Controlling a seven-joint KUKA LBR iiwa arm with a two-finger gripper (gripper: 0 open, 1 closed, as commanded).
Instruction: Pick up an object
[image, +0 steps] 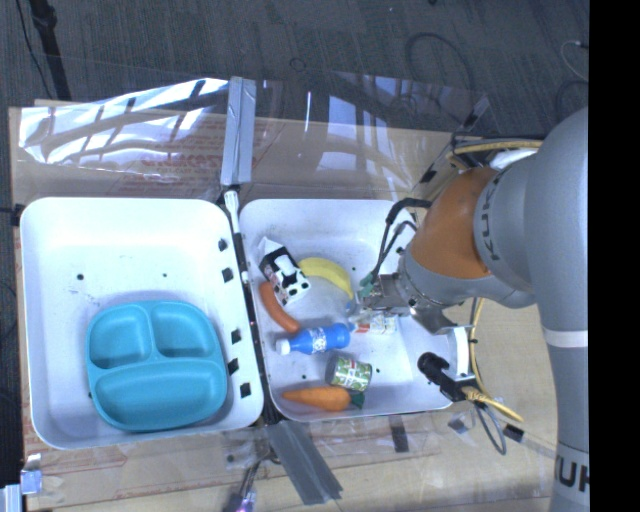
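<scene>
While the left bin (40, 330) holds a blue divided plate (156, 365) near its front, the right bin (330, 215) carries a black-and-white toy (283, 275), a sausage (279, 308) and a yellow banana (326, 272). Below them, a blue bottle (318, 340) lies on its side with its long axis left to right, white cap pointing left, with a green can (350, 374) and a carrot (317, 398) nearer. At the bottle's right end hangs the hand (377, 305); whether its fingers are spread or pressed together I cannot tell.
</scene>
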